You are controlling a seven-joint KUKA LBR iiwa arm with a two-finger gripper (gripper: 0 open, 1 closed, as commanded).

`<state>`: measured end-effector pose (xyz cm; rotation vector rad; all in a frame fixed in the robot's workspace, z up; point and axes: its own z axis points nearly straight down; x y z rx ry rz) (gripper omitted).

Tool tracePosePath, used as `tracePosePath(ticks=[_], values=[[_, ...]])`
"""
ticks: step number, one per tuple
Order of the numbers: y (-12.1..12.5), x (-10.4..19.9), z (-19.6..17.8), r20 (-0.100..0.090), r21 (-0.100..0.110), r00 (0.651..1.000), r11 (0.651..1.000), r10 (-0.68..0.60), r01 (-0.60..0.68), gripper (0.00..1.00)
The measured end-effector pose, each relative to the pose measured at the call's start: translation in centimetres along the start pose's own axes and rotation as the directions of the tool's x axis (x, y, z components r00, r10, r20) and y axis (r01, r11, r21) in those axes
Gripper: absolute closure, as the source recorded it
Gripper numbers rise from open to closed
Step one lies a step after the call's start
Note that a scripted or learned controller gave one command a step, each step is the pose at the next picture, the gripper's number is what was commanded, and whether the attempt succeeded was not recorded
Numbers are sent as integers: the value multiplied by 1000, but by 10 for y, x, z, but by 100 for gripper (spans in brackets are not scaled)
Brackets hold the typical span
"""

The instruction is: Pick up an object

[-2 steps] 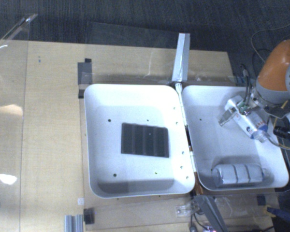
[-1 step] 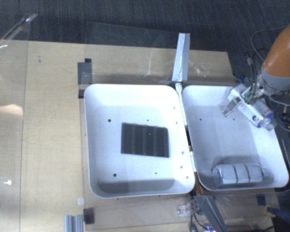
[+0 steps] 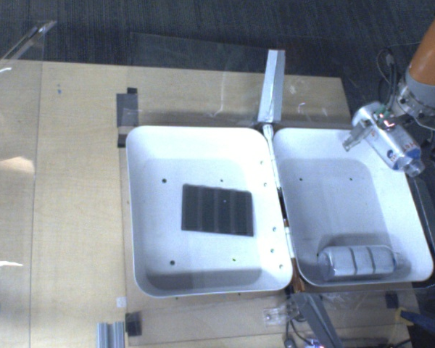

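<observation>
Nearest the camera, a pale grey, ribbed rectangular block (image 3: 358,261) lies in the right white bin (image 3: 326,187), tucked against that bin's front wall and toward its right corner. Its top is divided by shallow grooves into three rounded segments set side by side, and its ends are softly rounded. Its long side runs along the front wall, and it casts a faint shadow on the floor behind it. Its material cannot be told for certain; the surface looks matte.

In the left white bin (image 3: 148,194) a dark grey, flat rectangular pad (image 3: 217,209) with lengthwise ribs lies near the middle of the floor, well apart from every wall. Its edges run roughly in line with the bin's sides.

Both bins stand side by side and touch along their inner rims on a light wooden bench (image 3: 65,194). A narrow grey metal strip (image 3: 271,85) stands up behind the seam between them.

At the upper right, the gripper (image 3: 351,138) hangs over the back right corner of the right bin, above the rim, well apart from the ribbed block at the front. Whether its fingers stand wide or narrow cannot be told, and nothing is seen between them. A clear cylindrical part with a blue end (image 3: 399,151) juts out beside it. Above sits the arm's orange band (image 3: 429,56).
</observation>
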<state>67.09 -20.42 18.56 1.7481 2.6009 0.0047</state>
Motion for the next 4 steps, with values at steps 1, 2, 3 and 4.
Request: tracePosePath(ticks=[1, 2, 3, 4], values=[[-101, 66, -36, -2, 3, 978, 978, 208, -208, 0], [-87, 55, -34, -2, 2, 980, 980, 199, -199, 0], [-85, 56, -45, -2, -3, 981, 981, 194, -194, 100], [-26, 100, -128, -2, 1, 972, 972, 237, -237, 100]])
